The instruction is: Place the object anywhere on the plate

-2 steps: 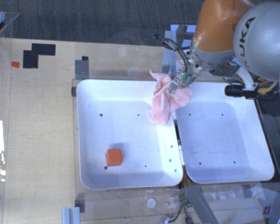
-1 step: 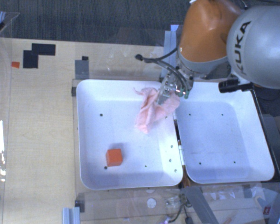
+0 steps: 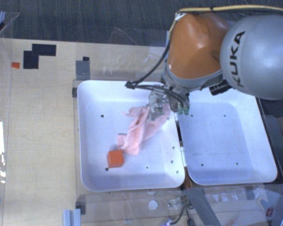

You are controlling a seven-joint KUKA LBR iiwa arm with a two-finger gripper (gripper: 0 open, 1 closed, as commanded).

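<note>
Seen from the camera above the bench, the grey-and-orange arm reached in from the right, its gripper poised over the upper end of a crumpled pink cloth in the left bin. Whether it was open or closed could not be told. A small orange block sat just beside the cloth's lower end. The right bin lay alongside.
</note>
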